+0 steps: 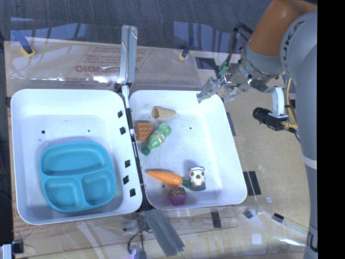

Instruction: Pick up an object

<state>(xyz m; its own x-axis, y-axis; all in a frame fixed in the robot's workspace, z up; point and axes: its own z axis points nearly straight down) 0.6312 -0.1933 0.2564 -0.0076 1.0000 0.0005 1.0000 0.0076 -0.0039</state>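
The right bin [229, 161] anchors everything. The blue tray [78, 182] sits left of it. The gripper [211, 90] hovers over its upper-right rim, apparently slightly spread, holding nothing. Inside lie the green bottle [157, 138], carrot [163, 177] and cone [163, 112].

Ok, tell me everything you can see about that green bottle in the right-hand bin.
The green bottle looks like a small plastic toy with a lighter green body and darker ends. It lies on its side, slanted, near the left wall of the right bin, beside the waffle-like orange piece and apparently touching it.
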